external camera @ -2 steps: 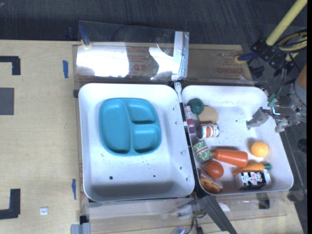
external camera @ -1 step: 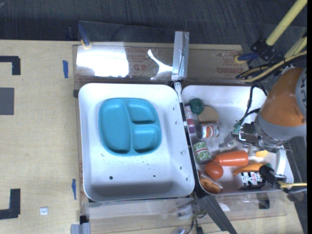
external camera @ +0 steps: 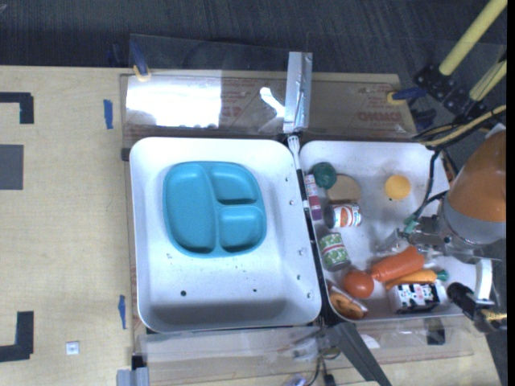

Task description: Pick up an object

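The grey arm with its orange band enters from the right and hangs over the right rim of the right-hand shallow white bin (external camera: 366,153). Its claw (external camera: 418,233) is low at that bin's right side, but the wrist body covers most of it, so I cannot tell how it is set, and nothing can be made out in its hold.

The likely pick lies just below and to the left of the claw: a long orange plastic carrot (external camera: 398,264), resting flat on a slant, near enough that it may touch the claw's tip. Just below that sits a small white carton with black print (external camera: 416,296). Further left of the claw are a round red-orange tomato-like toy (external camera: 359,283), 2 small labelled cans (external camera: 346,215) and a dark green ball (external camera: 323,174). A yellow ball (external camera: 397,186) lies above and left of it.

These toys crowd the lower half, which probably explains the low approach from the bin's edge.

Well to the left, the other white bin (external camera: 153,292) holds a blue 3-section plastic tray (external camera: 193,207), apart from the work.
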`<action>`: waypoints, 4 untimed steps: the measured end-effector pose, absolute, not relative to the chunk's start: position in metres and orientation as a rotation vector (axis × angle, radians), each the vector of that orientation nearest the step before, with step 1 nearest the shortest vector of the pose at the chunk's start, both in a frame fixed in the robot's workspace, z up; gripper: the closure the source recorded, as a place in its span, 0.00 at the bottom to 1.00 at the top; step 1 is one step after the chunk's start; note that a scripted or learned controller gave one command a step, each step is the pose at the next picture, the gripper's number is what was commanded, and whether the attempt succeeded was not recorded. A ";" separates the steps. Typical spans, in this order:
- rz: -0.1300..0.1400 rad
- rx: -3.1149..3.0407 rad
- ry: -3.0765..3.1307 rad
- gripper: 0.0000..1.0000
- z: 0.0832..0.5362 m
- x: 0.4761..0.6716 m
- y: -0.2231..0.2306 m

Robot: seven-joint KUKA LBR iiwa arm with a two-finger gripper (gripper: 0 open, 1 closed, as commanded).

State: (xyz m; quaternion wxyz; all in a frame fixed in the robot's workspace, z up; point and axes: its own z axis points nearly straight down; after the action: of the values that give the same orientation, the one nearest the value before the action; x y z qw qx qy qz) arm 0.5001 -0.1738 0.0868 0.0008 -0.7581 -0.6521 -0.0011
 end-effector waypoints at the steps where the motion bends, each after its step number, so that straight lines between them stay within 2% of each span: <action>1: 0.001 -2.448 -1.967 0.00 0.100 0.534 -0.159; 2: 0.004 -2.249 -2.187 0.00 0.095 0.528 -0.185; 3: -0.001 -2.243 -2.203 0.00 0.130 0.604 -0.201; 4: -0.001 -2.050 -2.387 0.00 0.178 0.644 -0.207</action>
State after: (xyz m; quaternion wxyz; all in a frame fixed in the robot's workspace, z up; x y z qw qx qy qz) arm 0.6445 -0.2072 0.1781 -0.0023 -0.6515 -0.7587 -0.0004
